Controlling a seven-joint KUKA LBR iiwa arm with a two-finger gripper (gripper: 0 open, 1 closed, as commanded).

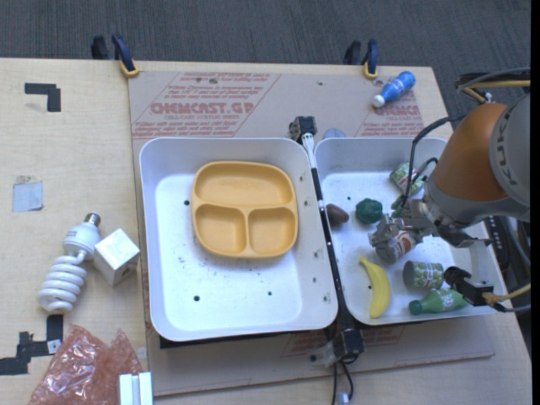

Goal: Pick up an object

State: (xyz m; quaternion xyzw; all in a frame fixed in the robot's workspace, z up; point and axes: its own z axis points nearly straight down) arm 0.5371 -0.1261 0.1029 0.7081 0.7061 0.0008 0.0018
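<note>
My gripper point(391, 236) hangs low in the right bin point(346, 163), reaching in from the right under the orange band of the arm point(472, 163). It sits right against a small red and white can point(405, 245), which it partly hides; I cannot make out any grip on the can. Around it lie a green round object point(368, 210), a brown object point(337, 215), a banana point(377, 287), a green-labelled can point(422, 274), a green bottle point(439, 302) and another small can point(405, 175) near the far wall.
The left bin point(169, 294) holds a yellow divided plate point(245, 207). On the bench outside the bins lie a blue bottle point(395, 89), a spiral light bulb point(67, 268), a white cube point(116, 254) and a red mesh bag point(80, 369).
</note>
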